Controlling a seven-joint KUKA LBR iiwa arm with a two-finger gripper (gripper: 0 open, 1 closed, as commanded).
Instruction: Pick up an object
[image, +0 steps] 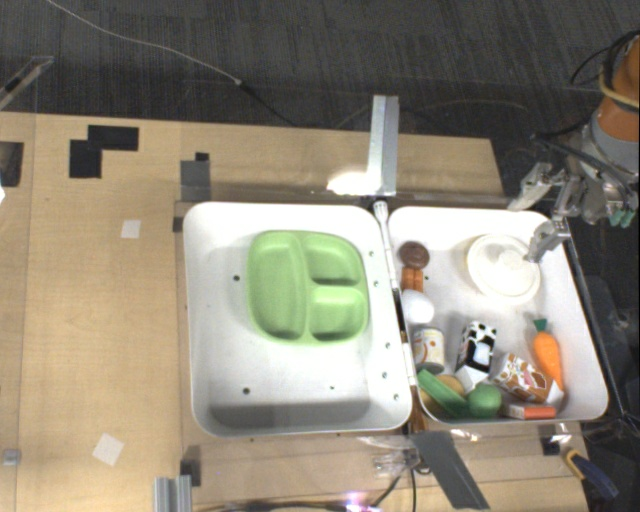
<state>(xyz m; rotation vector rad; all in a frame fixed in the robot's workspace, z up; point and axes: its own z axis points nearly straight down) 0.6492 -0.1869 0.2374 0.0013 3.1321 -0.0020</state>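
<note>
Wood surface (100, 330) sits on dark carpet. Carrot (547, 358) lies near the right bin's (585, 330) right wall, long axis toward the bin's far-to-near, green end far. End effector (548, 232) above the far rim; its state I cannot tell.

Fixed overhead camera, slanted downward, both bins (200, 300) in view
</note>
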